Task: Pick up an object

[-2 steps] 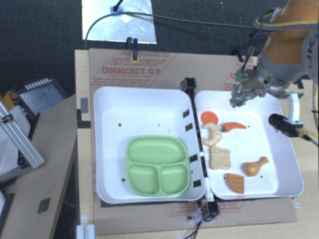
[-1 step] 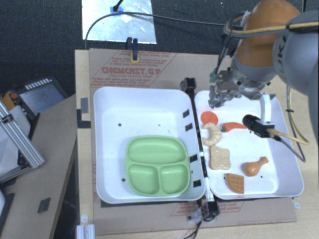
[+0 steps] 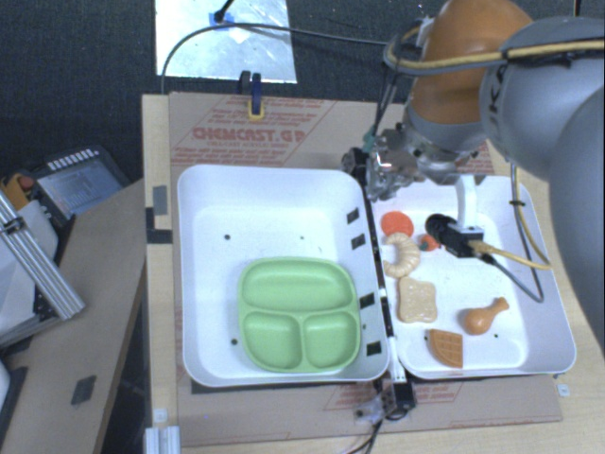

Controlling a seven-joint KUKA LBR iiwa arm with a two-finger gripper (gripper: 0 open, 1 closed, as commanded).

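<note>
Bins: two shallow white bins are counted, the left bin and the right bin, set side by side with their inner walls touching.
Left bin contents: one green plate with three compartments is seen at the lower middle of the frame.
Right bin contents: six small food-shaped pieces are counted. They are one red disc, one small red-orange piece, one pale curved pastry, one tan cracker, one brown drumstick and one orange wedge.
Task's things: all six are found on the floor of the right bin, at the centre right of the frame.
Claw: one claw is placed at the upper left corner of the right bin, just above the red disc. Whether it is apart or together cannot be told.
Arm: one grey arm with an orange band is seen at the upper right.
Surface: the bins are carried by a bench covered with a brown card sheet.
Clamp: one blue and yellow clamp is fixed at the sheet's upper edge.
Room: dark fabric is seen behind, with one silvery sheet at the top. One pale side table is seen at the left.
Writing: "CHEMCAST" is printed in red on the card sheet above the left bin.
</note>
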